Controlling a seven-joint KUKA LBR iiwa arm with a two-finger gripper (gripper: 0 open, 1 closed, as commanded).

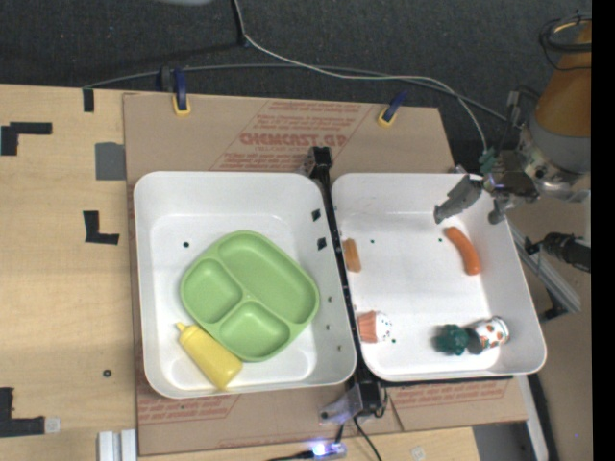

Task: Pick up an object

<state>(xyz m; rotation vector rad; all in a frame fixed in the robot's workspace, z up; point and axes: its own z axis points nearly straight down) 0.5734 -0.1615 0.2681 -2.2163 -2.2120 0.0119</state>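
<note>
- Far left: your left shallow white plastic bin carries a light-green three-compartment plastic plate, lying flat near the middle.
- A yellow plastic squeeze bottle lies on its side just beside the plate's lower-left edge, by the bin's front wall.
- Right shallow white plastic bin: a small orange-brown stub sits by its left wall.
- Lower down, a small orange-and-white toy piece rests near the front-left corner.
- An orange sausage-shaped toy lies tilted in the upper right, apart from the rest.
- Front right: a dark-green leafy toy touches a white-and-red rounded toy.
- Grey two-finger gripper hovers over the bin's upper-right rim, above the sausage; fingers spread apart, nothing btwn them.
</note>
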